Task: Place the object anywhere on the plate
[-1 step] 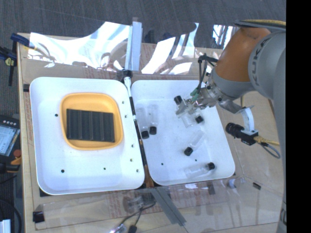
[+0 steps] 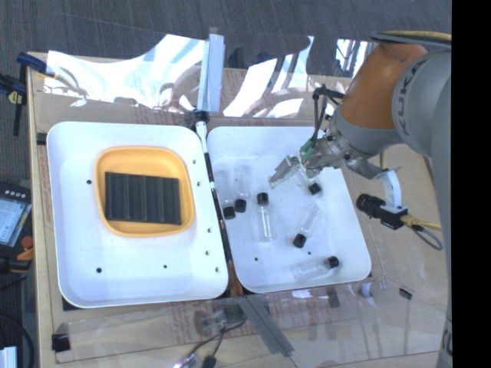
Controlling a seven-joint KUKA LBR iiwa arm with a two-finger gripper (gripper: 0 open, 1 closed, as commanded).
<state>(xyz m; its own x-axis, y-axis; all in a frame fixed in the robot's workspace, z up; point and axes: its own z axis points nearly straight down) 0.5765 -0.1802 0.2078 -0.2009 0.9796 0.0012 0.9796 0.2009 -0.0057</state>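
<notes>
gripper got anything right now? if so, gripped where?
Cannot tell. The gripper sits over the right bin among the clear vials, but no vial is visibly between its fingers. The yellow plate lies in the left bin.

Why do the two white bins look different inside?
The left bin holds one yellow plate with a dark ribbed middle; the right bin holds several small clear vials with black caps, scattered. The gripper is over the right bin, not the left. Both are shallow and white.
</notes>
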